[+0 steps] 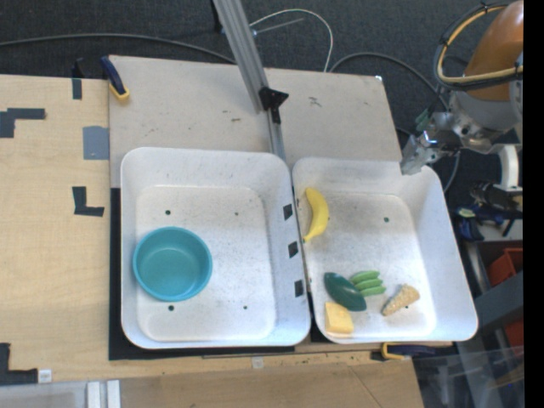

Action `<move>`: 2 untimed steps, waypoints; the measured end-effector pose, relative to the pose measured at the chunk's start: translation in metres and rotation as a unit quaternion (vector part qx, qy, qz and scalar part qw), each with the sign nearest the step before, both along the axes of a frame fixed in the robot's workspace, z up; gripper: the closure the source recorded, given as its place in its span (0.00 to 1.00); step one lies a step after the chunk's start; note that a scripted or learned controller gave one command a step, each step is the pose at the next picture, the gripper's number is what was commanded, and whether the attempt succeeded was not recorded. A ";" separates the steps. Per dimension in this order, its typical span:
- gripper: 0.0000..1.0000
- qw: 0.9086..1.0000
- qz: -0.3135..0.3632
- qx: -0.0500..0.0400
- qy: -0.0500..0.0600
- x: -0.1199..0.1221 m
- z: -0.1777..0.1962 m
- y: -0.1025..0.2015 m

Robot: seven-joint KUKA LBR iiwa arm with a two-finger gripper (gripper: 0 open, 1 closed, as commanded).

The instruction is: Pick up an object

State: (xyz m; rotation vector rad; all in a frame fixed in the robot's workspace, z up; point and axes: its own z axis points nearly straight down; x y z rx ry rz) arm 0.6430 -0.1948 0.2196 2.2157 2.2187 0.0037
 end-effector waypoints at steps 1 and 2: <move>1.00 1.000 0.001 0.001 0.001 0.003 0.047 0.009; 1.00 1.000 0.002 0.002 0.004 -0.019 0.035 0.065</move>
